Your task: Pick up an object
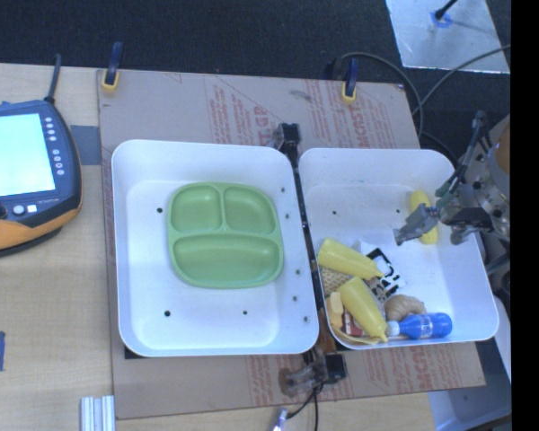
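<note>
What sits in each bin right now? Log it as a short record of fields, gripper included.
left bin: one pale green plastic divided plate, three compartments, lying flat near the middle
right bin: two yellow squeeze bottles, a blue bottle with white cap, a tan lumpy item, a black-and-white printed card, crowded in the near corner
far right side of right bin: small yellow object
gripper: low over the right bin, beside the small yellow object; grasp unclear

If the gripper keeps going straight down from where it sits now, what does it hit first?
Most likely the small yellow object by the right bin's far wall: the gripper sits right over it, pointing down. Height is hard to judge from above, so it might land on the bin floor beside it.
</note>
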Robot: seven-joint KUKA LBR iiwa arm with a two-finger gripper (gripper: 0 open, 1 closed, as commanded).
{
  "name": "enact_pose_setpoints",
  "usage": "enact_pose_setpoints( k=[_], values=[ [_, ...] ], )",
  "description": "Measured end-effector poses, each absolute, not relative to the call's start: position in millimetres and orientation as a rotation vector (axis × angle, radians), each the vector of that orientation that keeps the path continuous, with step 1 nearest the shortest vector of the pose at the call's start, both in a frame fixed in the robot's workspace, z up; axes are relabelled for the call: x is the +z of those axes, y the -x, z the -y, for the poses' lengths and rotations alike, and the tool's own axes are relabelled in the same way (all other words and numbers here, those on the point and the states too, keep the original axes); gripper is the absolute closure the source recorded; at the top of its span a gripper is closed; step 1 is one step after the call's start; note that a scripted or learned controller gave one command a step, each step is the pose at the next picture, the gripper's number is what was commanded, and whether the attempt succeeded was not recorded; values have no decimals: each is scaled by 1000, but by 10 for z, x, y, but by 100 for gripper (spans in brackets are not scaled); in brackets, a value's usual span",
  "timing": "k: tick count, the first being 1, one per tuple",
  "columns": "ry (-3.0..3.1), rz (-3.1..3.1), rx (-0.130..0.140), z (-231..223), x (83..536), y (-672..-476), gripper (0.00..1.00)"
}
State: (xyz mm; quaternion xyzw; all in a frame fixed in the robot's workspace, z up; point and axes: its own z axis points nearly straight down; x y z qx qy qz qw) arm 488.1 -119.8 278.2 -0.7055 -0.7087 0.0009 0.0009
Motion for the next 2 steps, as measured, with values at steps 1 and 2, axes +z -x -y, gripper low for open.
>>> enact_pose_setpoints(
  k=[1,2],
  values=[
    [2225,2233,-4,1111,951,-5301,0],
    [2219,2234,1,1111,1041,-5291,100]
  ],
)
